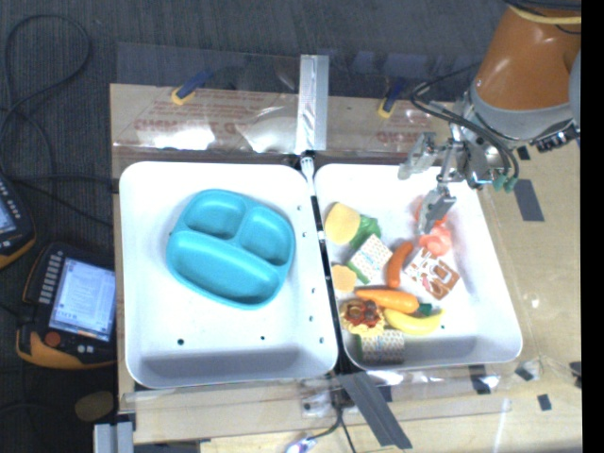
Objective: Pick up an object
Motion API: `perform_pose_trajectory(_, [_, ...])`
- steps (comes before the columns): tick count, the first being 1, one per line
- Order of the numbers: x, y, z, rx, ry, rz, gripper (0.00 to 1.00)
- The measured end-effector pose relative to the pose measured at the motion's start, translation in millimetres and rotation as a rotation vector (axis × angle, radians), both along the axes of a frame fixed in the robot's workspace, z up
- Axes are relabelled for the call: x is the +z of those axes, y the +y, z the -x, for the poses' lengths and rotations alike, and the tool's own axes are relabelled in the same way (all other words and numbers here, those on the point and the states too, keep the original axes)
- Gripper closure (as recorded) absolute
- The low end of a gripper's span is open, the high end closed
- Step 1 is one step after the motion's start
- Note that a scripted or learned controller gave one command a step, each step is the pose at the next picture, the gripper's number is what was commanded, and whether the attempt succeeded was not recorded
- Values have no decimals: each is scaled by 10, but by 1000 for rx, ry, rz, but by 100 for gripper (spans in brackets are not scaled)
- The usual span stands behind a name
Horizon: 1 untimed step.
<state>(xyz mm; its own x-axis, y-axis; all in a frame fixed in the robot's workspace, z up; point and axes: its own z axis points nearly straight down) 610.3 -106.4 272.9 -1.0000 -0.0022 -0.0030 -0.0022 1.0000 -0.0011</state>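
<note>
Two grey fingers (436, 206) of the gripper (436, 210) point down into the right white plastic bin (500, 291), near its far right corner, just above a small red rounded toy (436, 240); whether they are apart or closed cannot be told, and nothing shows between them. Above them the grey wrist rises to the orange band of the arm (524, 59) at the bench's far right. Beside the red toy lie a red-and-white carton (430, 276) and an orange sausage-shaped piece (398, 260). Toward the bin's near edge sit an orange carrot (385, 299), a yellow banana (413, 322) and a small round pizza-like toy (362, 315). Along the bin's left wall are a yellow bun (342, 222), a green leafy piece (366, 227) and a pale checked box (370, 256). The left white bin (151, 338) carries a turquoise divided plastic plate (229, 245) at its middle.
</note>
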Motion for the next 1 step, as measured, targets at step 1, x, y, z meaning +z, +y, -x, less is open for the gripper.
perform_pose_trajectory(1, [-1633, -199, -110, -304, 0, 0, 0])
